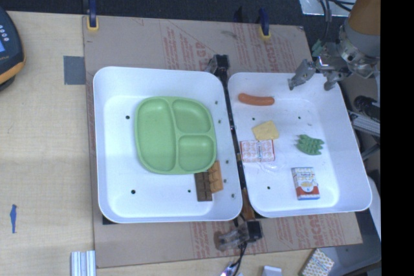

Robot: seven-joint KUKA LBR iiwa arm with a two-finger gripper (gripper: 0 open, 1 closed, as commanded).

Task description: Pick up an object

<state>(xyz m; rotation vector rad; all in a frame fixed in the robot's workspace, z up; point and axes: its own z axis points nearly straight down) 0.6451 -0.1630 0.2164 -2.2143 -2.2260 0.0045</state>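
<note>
Five loose things lying in the right bin (352,158), none lifted. A reddish hot dog (256,99) flat in the far half of that bin, long side running left to right. A yellow cheese-like wedge (266,131) just nearer than the hot dog, apart from it. A small pink-and-white packet (257,150) touching or almost touching the wedge's near edge, close to the bin's left wall. A green leafy toy (310,145) to the right of the wedge, well apart from it. A red-and-white carton (305,182) nearest the bin's near rim, below the leafy toy.

Pincer (317,75) over the far rim of the right bin, up and to the right of the hot dog, fingers spread apart, nothing between them. Grey arm (361,29) with orange band reaching in behind it from the right.

In the left bin (103,139), a green divided plate (174,134) with three compartments, lying roughly in the middle. A brown chocolate-like bar (209,180) just beside the plate's near right corner, touching or slightly tucked under it.

Both bins on a brown cardboard sheet (162,35) on the light wooden desk (39,158), blue clamps (92,11) holding the sheet's far edge. A dark and yellow device (8,45) at the desk's left edge, well left of the left bin.
</note>
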